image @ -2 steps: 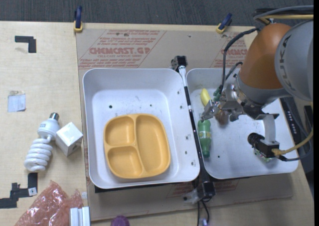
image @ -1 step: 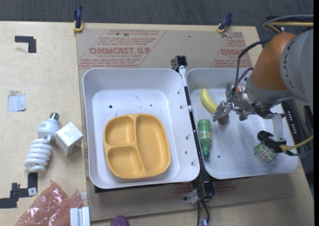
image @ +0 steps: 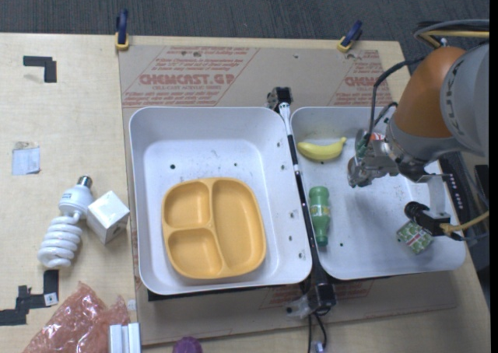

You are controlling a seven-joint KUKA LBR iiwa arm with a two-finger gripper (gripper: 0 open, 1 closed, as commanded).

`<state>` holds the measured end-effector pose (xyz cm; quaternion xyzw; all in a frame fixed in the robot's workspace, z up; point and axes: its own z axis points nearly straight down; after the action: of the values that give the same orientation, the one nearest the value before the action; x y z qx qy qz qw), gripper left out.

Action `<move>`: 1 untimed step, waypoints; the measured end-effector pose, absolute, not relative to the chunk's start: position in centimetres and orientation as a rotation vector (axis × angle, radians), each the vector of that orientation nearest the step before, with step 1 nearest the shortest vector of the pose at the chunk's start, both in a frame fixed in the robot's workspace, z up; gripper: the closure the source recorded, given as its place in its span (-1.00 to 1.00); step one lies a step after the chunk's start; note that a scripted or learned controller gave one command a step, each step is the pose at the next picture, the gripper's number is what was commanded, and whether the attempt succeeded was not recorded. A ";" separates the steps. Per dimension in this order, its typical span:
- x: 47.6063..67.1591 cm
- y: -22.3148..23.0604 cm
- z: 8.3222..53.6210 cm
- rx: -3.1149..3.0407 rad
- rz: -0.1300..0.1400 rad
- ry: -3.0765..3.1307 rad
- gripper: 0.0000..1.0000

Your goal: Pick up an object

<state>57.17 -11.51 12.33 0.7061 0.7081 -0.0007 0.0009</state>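
While your gripper (image: 362, 175) is hanging near the banana (image: 321, 148), finger state unreadable, you're risking an off-center miss.

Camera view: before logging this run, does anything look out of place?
Yes. A spiral light bulb and a small white box lie on the bench outside the left bin, beside red crumpled plastic.

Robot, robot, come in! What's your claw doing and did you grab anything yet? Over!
Gripper over right bin, nothing seen held. Banana just left of it, green bottle lower left. Small green packet off to the right.
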 end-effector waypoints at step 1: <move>57.2 -11.5 12.3 2.217 -0.002 2.223 -1.00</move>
<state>57.17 -11.51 12.32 0.7062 0.7080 -0.0007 0.0008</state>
